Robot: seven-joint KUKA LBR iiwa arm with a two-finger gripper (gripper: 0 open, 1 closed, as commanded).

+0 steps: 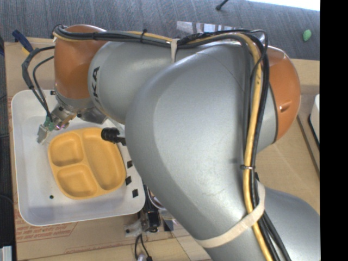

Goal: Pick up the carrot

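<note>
In the left white bin [24,162], a yellow divided plate [84,165], grey arm [206,140] overhead, hand's state hidden.

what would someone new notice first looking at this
The big grey arm would catch the eye first: it sweeps in from the right and covers most of the view, with black and yellow cables running along it. Next comes the yellow divided plate lying in the white bin at the left, just below the arm's orange band.
</note>
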